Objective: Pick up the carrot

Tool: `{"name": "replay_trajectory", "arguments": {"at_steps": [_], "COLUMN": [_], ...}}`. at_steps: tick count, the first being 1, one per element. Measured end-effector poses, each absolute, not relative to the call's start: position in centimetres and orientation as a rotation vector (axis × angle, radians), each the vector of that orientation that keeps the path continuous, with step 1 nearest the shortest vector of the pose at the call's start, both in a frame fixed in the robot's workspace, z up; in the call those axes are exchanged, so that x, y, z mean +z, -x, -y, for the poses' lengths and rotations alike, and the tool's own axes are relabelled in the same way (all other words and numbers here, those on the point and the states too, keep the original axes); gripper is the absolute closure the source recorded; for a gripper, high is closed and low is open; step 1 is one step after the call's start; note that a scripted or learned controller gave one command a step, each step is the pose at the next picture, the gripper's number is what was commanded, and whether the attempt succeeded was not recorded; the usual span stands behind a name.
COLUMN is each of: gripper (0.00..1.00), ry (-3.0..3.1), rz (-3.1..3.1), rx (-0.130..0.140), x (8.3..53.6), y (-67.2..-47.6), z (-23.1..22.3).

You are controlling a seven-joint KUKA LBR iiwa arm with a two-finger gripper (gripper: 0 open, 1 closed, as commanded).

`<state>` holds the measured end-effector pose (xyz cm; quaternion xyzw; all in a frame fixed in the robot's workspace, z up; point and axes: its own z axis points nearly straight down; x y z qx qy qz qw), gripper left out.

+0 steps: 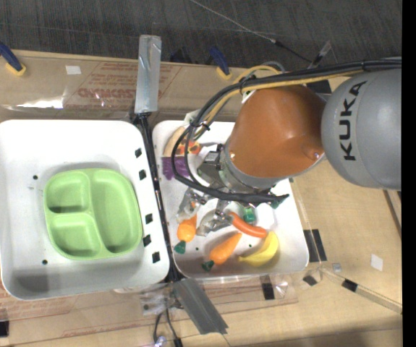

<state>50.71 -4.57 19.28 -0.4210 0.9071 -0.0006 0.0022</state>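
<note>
At the far left sat the left bin point(12, 194), a shallow white tub holding a green divided plate point(92, 213) with three compartments, nothing on it. A seam ran between that tub and the right bin point(294, 255), where all the play food was gathered. In the right bin, nearest the seam, lay a small orange fruit point(186, 230) with a green stem end below it. Just to its right lay the carrot point(224, 249), orange with a green tip, its long axis running on a slant from lower left to upper right, the green end pointing toward the bin's near-left corner. Right beside it, at the near wall, lay a banana point(264, 250), and just above both lay a red-orange pepper point(248, 226) with a green cap. My gripper point(209, 219) hung over the middle of that bin, under my orange wrist band point(276, 132). From the gripper the carrot lay close by, toward the near edge of the bin and slightly right, apart from my metal parts as far as I could judge. Whether the gripper was released or clenched I could not tell, and nothing showed as grasped. A purple item point(175, 166) sat farther back, partly hidden by cables.
</note>
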Motion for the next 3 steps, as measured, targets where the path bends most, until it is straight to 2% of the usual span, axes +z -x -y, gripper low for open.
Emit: {"name": "replay_trajectory", "arguments": {"at_steps": [1, 2, 3], "gripper": [1.00, 1.00, 1.00], "ry": [1.841, 1.845, 2.412], "rz": [-2.542, -2.537, -2.011], "rx": [0.000, 0.000, 0.002], "x": [22.3, 23.2, 22.7], "y": [-49.2, -49.3, -53.7], "z": [-1.6, -1.8, -2.7]}}
